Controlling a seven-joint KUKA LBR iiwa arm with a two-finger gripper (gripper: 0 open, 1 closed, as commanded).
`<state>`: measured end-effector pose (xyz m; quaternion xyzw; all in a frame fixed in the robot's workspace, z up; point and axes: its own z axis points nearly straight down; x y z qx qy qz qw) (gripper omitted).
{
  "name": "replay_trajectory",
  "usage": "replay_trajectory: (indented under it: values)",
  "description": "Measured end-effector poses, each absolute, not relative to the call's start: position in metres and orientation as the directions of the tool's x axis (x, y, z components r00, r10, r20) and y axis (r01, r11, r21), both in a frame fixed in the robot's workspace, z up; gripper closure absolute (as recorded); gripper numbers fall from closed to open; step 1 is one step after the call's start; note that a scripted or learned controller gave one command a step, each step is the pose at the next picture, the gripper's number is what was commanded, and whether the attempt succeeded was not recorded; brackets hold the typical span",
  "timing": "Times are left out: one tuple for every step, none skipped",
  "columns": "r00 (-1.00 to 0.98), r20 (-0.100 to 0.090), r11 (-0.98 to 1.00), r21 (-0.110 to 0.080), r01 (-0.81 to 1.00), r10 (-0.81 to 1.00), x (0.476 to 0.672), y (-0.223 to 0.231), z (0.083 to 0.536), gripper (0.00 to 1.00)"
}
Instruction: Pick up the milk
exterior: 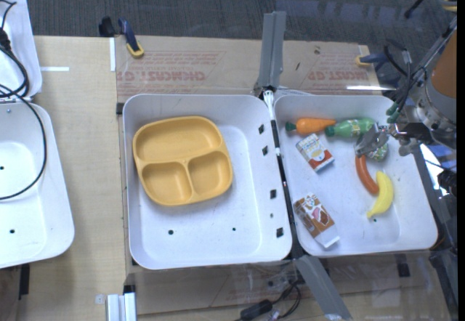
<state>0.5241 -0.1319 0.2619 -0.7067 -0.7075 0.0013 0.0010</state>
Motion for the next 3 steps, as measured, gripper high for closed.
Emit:
replay_trajectory:
  values:
    - [-0.176,-0.002,0.176,0.006,0.984,0.984,0.482,-0.11,0.115,0.0]
    - [-0.257,0.0,0.257,-0.001,0.967,0.967,0.51,-0.051,0.191,0.0]
    - [-0.352,0.0,0.352,-0.002,0.936,0.936,0.478,-0.068,0.191,0.0]
